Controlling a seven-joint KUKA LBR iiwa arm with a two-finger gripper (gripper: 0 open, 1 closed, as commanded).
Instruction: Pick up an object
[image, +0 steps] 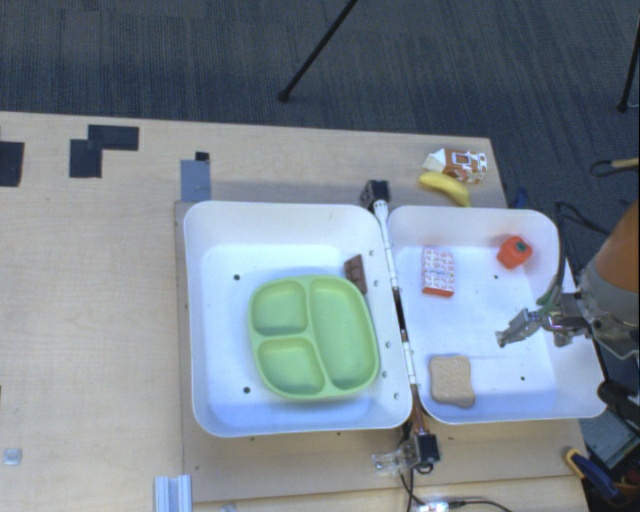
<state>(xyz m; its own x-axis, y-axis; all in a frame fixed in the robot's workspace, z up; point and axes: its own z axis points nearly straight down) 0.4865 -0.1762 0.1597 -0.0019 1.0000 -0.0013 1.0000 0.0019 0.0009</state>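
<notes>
Pincer (522, 328) low over right bin (480, 410), fingers apart, holding nothing, with bread slice (452, 380) near front wall, red-white packet (437, 271) and orange toy (514, 251) further back.

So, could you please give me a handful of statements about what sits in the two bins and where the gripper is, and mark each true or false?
1. The green divided plate lies in the left bin. True.
2. The slice of bread lies in the left bin. False: it lies in the right bin, near its front edge.
3. The gripper is over the right bin. True.
4. The orange object is between the gripper's fingers. False: it lies apart from the gripper, near the bin's far corner.
5. The banana lies on the bench outside both bins. True.
</notes>
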